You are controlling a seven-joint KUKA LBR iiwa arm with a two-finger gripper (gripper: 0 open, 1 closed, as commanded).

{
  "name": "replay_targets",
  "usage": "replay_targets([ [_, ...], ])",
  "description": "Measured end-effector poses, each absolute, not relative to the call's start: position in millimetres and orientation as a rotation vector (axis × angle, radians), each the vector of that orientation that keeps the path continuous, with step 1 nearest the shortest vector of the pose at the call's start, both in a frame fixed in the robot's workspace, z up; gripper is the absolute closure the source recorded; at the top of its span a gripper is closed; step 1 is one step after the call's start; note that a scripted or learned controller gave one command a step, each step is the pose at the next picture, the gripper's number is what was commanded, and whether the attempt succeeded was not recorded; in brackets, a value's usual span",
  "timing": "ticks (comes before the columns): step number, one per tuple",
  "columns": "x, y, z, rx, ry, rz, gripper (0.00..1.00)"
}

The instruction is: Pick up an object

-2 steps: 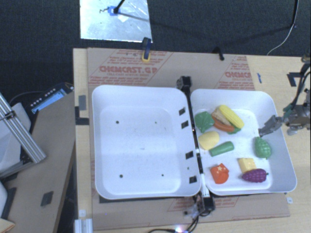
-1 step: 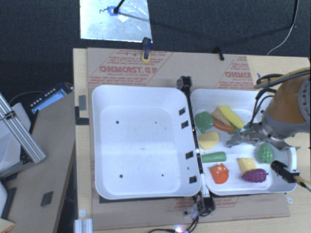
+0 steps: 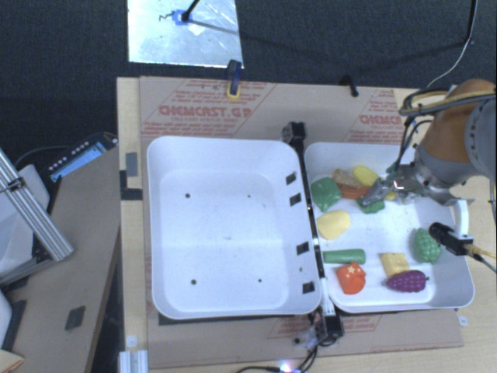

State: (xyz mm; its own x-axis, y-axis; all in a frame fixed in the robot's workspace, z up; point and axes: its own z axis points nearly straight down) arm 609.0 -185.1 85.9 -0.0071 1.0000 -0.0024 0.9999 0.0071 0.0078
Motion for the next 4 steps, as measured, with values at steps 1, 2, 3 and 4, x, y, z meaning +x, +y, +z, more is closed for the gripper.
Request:
replay_targets([
  [1, 663.9, -207, 119, 2.21, 2.228, 0.001, 0.0],
  [2, 616.7, -134, 82, 2.216, 2.234, -0.001, 0.0],
  [3, 620.5, -138, 96, 2.211, 2.225, 0.005, 1.0],
  [4, 633.7, -73, 191, 2.205, 2.228, 0.012, 1.0],
])
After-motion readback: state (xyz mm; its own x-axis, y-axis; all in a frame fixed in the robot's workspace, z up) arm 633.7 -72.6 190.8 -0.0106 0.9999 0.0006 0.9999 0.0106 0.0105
